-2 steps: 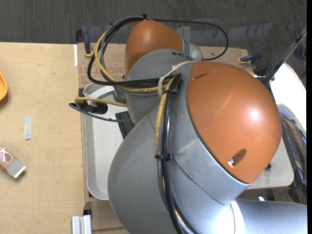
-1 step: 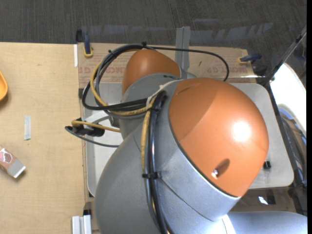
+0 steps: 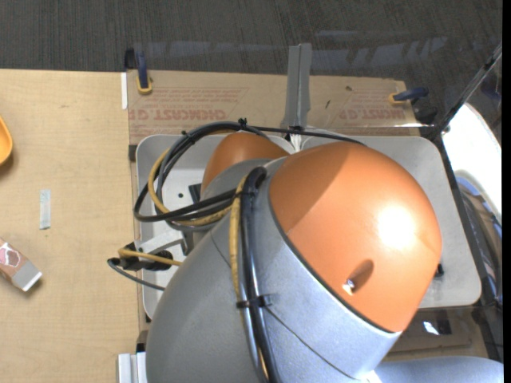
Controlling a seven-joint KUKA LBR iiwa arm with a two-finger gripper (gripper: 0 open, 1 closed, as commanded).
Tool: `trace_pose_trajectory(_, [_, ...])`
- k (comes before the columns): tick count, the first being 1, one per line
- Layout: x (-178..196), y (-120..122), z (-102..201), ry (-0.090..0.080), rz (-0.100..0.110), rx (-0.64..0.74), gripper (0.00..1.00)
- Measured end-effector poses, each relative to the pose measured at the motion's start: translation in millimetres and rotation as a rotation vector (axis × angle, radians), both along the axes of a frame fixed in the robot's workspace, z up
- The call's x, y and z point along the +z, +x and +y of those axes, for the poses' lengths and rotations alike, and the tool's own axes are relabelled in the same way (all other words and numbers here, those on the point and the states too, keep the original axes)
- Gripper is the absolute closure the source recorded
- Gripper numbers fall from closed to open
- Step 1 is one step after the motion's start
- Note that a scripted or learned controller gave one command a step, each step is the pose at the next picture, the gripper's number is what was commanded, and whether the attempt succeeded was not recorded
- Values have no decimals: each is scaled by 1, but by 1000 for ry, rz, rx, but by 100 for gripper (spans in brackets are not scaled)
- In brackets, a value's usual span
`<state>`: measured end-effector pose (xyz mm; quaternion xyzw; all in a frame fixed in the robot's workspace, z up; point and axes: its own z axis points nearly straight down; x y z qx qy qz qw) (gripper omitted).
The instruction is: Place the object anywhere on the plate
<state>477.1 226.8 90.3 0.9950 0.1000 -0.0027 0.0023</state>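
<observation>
Arm (image 3: pixel 319 294) filled most of frame, grey body with large orange band (image 3: pixel 355 230), leaning over both white bins (image 3: pixel 461 238). Black and yellow cables (image 3: pixel 180 206) looped over left bin. Gripper hidden beneath arm; state could not be told. Plate and object were covered, position unknown. Small wrapped item (image 3: pixel 17 266) lay on wooden bench (image 3: pixel 72 150) at left edge.

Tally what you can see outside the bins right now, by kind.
Blue clamps on the cardboard backing: 2
Small grey strip on the wood: 1
Red-and-white wrapped item: 1
Orange item at the left edge: 1
Total: 5
</observation>
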Motion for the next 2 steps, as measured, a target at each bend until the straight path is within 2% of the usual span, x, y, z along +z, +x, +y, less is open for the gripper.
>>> trace_pose_trajectory(1, [0, 76, -1, 1, -1, 69, 100])
trace_pose_trajectory(2, [0, 135, 1, 3, 0, 313, 100])
